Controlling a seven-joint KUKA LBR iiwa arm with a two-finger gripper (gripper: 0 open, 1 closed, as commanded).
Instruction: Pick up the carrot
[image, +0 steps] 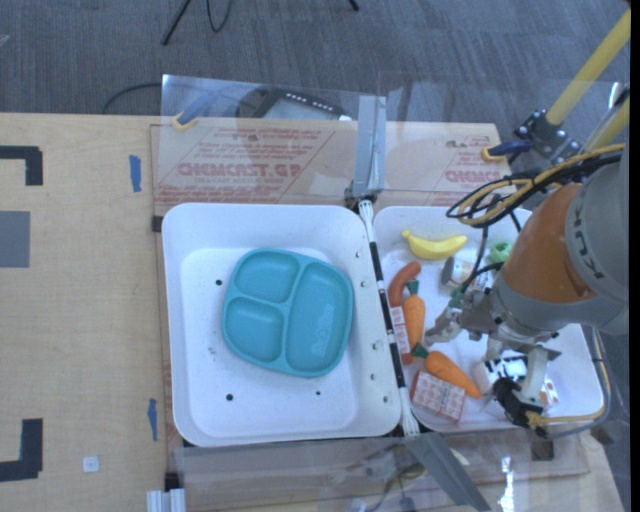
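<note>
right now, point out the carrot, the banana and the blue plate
carrot (452, 373): camera view, middle of its orange body, right bin
banana (434, 243): camera view, middle of its yellow curve
blue plate (320, 310): camera view, floor of its large compartment, left bin

You have two white bins (190, 300) side by side on the worktop, with one blue divided plate (288, 312) in the left one. In the right bin you can count two carrots (450, 372), one banana (434, 243), one sausage (402, 281) and one small patterned packet (438, 396).
</note>
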